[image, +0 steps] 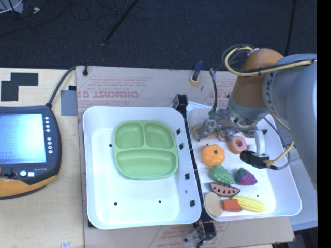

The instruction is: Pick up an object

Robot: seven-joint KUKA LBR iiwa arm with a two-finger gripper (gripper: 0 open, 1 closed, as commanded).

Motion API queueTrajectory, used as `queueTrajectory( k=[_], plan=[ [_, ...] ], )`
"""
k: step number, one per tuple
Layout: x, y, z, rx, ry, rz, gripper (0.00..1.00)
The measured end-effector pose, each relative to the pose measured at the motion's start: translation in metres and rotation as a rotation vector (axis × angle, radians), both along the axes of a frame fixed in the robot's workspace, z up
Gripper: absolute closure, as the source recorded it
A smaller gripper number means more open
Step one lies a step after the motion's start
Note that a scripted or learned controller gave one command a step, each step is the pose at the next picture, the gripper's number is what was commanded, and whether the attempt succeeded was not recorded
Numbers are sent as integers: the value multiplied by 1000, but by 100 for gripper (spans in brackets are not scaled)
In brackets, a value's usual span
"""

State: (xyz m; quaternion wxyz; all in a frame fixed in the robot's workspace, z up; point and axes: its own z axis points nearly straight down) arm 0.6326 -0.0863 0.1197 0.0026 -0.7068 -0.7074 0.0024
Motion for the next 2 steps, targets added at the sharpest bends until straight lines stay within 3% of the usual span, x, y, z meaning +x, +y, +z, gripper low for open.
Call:
queueTrajectory(
  k=[1,2],
  plan=[
    [-1,2,-34,0,-1,-1,0],
    [0,1,-22,1,-1,-4,100]
  ],
)
